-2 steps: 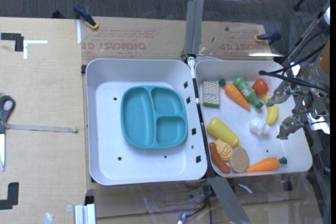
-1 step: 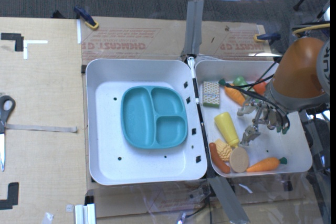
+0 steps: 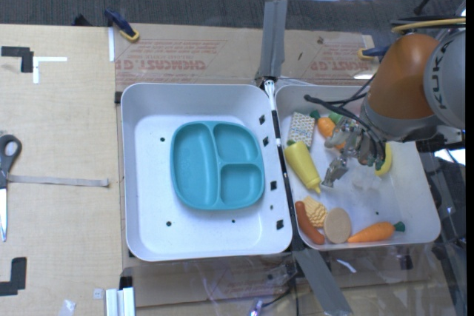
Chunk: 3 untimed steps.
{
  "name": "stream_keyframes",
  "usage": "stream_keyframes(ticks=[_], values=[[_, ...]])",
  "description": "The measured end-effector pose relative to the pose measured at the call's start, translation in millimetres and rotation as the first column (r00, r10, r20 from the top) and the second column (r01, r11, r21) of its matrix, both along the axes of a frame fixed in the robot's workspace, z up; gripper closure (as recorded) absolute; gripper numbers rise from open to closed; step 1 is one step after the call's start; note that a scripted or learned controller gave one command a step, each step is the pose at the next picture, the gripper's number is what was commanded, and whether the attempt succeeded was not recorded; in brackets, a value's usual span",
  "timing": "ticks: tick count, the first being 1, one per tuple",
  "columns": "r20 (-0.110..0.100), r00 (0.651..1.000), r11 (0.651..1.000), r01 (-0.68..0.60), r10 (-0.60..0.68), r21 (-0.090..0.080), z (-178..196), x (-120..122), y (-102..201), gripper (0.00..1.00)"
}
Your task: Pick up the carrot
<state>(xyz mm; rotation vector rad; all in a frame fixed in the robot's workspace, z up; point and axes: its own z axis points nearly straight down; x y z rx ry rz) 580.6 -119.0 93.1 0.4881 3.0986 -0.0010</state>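
- Reaching in from the right, my arm (image 3: 415, 85) hangs over the right bin (image 3: 415, 233), its orange band above the wrist.
- My gripper (image 3: 337, 172) points down and to the left over the middle of that bin, above its white floor, just right of the yellow bottle (image 3: 304, 165).
- My fingers look slightly apart at the tips, with nothing between them.
- The carrot (image 3: 372, 232) lies on its side near the front edge of the right bin, its green end pointing right. It sits well apart from my gripper, toward the front and a little to the right.
- Just left of the carrot is a round tan disc (image 3: 338, 224), touching or nearly touching it, and left of that a corn cob (image 3: 315, 212) resting beside a red sausage (image 3: 307, 226).
- Behind my gripper, near the back of the bin, I see a small orange piece with a green top (image 3: 324, 126) and a pale speckled block (image 3: 300, 128).
- A yellow banana (image 3: 384, 160) shows partly under my wrist.
- The left bin (image 3: 148, 233) holds a teal divided plate (image 3: 218, 165) lying flat in its middle.
- Scissors (image 3: 6, 159) lie on the bench at the far left.
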Motion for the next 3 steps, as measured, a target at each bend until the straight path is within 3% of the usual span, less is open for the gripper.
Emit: stream_keyframes(ticks=[1,2,3], values=[[0.004,1.000,1.000,-0.004,0.004,-0.002,10.1,1.5,0.7,1.00],[0.004,1.000,1.000,-0.003,0.003,-0.001,10.1,1.4,0.8,0.00],[0.008,1.000,1.000,-0.006,0.006,-0.003,20.3,2.9,1.1,1.00]])
